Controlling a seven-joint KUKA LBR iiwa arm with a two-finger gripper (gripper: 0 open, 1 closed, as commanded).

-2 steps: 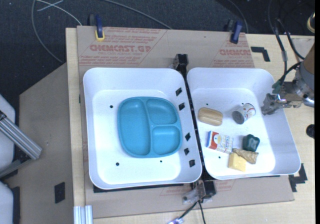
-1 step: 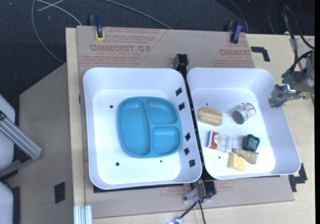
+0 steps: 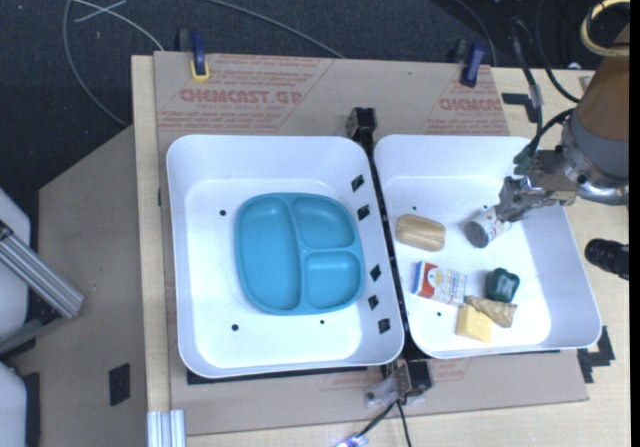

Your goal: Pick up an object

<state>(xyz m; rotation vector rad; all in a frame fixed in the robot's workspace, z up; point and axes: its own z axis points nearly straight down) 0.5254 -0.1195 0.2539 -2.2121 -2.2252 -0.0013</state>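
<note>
Counter [image 3: 300,85] is carrying two white bins side by side: right bin [image 3: 570,325] sitting under the hand [image 3: 510,207], left bin [image 3: 200,235] lying well away from it.

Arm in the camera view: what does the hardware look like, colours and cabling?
The arm has a grey body with a broad orange-tan band above the wrist. The gripper is a small metallic grey assembly with dark fittings. Black cables run along the arm from the upper right.

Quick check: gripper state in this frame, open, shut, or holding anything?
Gripper: cannot be told; it sits low in the right bin, right next to the grey cylinder.
</note>
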